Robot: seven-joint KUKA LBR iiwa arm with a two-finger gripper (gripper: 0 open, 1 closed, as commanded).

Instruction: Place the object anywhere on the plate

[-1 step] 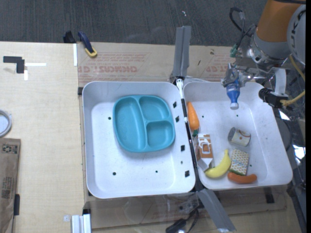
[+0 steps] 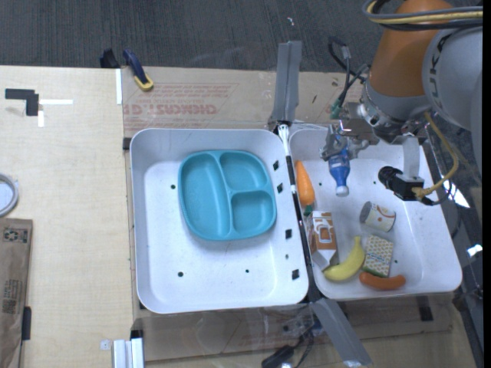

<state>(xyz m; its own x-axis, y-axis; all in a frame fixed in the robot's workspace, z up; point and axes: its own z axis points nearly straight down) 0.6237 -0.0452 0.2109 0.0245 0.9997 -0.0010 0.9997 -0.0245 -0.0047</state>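
In the camera view the blue plate [image 2: 228, 195], a three-compartment dish, lies in the left bin [image 2: 153, 282] with nothing on it, so the placing has not been done. The tool [image 2: 338, 146] hangs over the far left part of the right bin [image 2: 437, 278], and a small bottle [image 2: 340, 173] with a blue body and a pale end hangs directly below it, upright and apparently clear of the bin floor. The tool looks pinched on the bottle's top, though the contact point itself is small and partly masked by the wrist hardware, so I judge this a likely grasp rather than a certain one. If it holds, the pick is done and what is left is the carry leftward over the divider between the bins and the release onto the plate, which lies well apart from the bottle. Other things lie in the right bin: a carrot [image 2: 304, 184] along the left wall, a small carton [image 2: 323, 232] nearer, a banana [image 2: 347, 261], a patterned sponge [image 2: 377, 254], a sausage [image 2: 382, 281] at the near edge and a tipped can [image 2: 377, 216] in the middle. The bins sit on a pale wooden bench [image 2: 61, 205], with a cardboard sheet [image 2: 192, 98] beyond the left bin, a roll of tape [image 2: 6, 196] at the left edge, and dark carpet [image 2: 192, 14] on the far side.
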